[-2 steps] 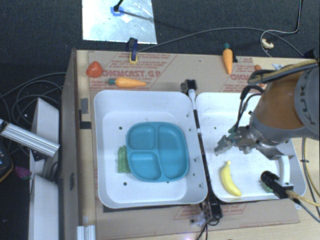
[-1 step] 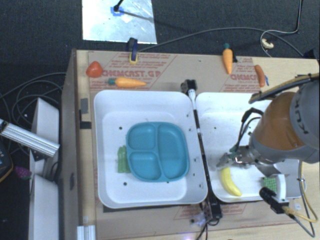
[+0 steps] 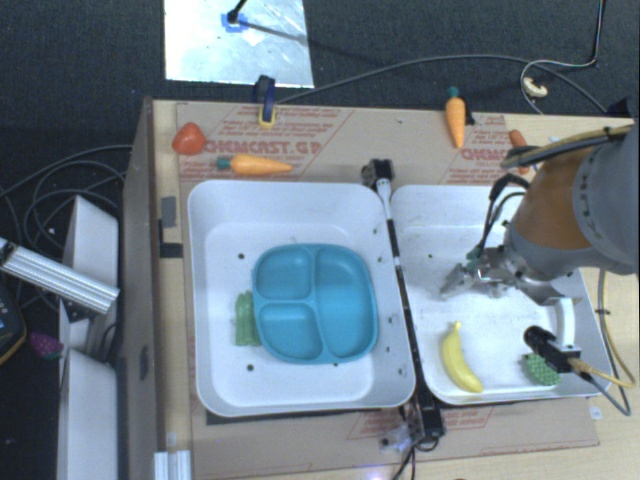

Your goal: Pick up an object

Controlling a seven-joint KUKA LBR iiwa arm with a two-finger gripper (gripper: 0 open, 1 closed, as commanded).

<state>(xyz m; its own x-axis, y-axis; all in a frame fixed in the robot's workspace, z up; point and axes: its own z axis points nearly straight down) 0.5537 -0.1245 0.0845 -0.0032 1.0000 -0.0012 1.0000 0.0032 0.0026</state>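
Over the middle of the right bin (image 3: 432, 218), the gripper (image 3: 470, 278) sits low above bare bin floor, at the end of the arm (image 3: 575, 208), which enters across the bin's right edge. Whether the gripper is wide or narrow cannot be told from this angle. No contact with any object is visible.

Right bin contents:
- A banana (image 3: 460, 360) lies along the near edge, near the middle of that edge, apart from the gripper.
- A green textured item (image 3: 541, 371) lies in the near right corner, partly covered.

Left bin (image 3: 228, 258) contents:
- A blue divided plate (image 3: 315, 303) lies flat at the centre.
- A green piece (image 3: 245, 320) lies against the plate's left rim.

On the bench (image 3: 330, 133), beyond the far edges of the bins:
- An orange carrot (image 3: 255, 165) lies just behind the left bin's far edge, with a red item (image 3: 188, 140) near the bench's far left corner.
- A second carrot (image 3: 456, 121) lies behind the right bin.
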